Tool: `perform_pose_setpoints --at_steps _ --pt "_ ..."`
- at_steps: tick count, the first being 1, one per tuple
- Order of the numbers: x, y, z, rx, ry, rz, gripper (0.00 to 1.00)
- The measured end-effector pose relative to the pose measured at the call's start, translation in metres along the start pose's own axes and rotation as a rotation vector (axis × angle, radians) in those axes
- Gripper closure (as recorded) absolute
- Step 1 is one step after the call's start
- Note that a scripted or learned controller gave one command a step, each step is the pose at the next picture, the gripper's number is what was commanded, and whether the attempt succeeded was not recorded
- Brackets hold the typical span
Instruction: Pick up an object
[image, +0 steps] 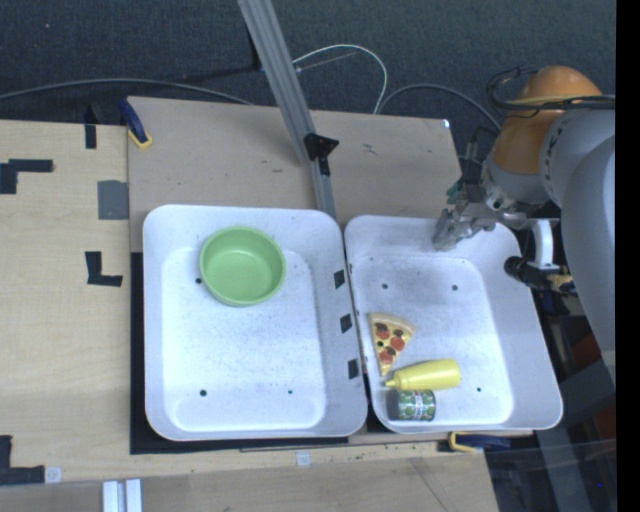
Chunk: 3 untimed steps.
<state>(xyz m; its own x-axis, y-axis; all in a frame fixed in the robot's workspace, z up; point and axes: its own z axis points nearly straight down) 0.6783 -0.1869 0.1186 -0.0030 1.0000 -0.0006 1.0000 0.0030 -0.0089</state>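
bench (60, 250): wood | left white bin (160, 330) | right white bin (520, 350), side by side, touching

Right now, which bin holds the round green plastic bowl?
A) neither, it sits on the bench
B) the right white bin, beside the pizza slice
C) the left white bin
C: the round green plastic bowl sits in the left white bin, toward its far corner.

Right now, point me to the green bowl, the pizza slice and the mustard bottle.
green bowl (241, 266): camera view, centre of its inside.
pizza slice (389, 338): camera view, middle of the topping.
mustard bottle (428, 375): camera view, middle of the yellow body.
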Motion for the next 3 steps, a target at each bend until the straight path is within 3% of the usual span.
perform_pose_setpoints --at_steps 1,2,3 --pt "0.004 0.000 -0.044 -0.013 0.000 0.001 1.00" --pt "0.005 0.001 -0.097 -0.014 -0.001 0.001 1.00" --pt "0.063 -0.008 -0.090 -0.007 0.002 -0.003 1.00"
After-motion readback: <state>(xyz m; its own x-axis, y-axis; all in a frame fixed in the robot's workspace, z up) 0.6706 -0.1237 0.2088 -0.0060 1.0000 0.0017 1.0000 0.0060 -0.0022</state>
